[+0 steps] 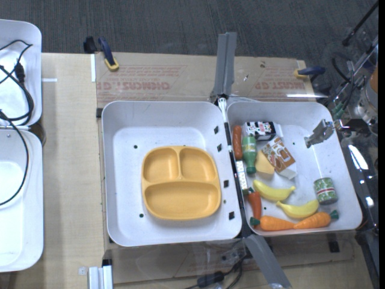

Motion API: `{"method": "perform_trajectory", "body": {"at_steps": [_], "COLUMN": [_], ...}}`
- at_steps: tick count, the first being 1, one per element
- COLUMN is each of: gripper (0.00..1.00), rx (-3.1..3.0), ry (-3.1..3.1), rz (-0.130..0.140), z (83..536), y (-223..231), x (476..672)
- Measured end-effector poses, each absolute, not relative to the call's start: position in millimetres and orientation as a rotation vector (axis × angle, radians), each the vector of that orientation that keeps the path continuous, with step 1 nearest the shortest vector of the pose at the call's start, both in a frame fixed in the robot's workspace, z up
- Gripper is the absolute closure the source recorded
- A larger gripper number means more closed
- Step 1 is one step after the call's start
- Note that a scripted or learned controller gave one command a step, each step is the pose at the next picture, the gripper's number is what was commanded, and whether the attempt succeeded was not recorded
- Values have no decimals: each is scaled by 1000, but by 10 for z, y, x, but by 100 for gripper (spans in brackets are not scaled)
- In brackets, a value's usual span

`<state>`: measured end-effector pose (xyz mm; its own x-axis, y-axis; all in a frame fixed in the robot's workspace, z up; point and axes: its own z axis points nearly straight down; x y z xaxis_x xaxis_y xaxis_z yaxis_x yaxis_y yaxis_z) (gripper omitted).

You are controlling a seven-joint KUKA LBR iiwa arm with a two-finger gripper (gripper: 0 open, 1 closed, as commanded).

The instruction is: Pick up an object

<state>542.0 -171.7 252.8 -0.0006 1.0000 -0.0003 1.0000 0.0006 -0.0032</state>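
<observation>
We find the gripper (317, 133) over the right bin's (352, 188) upper right; we cannot tell its jaw state. The nearest object, a tilted snack box (279, 156), has its long axis running upper left to lower right, lying apart, left of the jaws.

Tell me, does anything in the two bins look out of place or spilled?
Nothing stands out. The yellow divided plate lies flat in the left bin; the toy foods, such as the carrot, lie loose along the right bin.
</observation>
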Motion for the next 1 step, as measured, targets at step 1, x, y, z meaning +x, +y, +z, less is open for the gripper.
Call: {"method": "perform_trajectory", "body": {"at_steps": [1], "gripper": [0], "rx": [-2130], "ry": [-2305], "rz": [4], "z": [1180], "y": [-1476], "x": [5834]}}
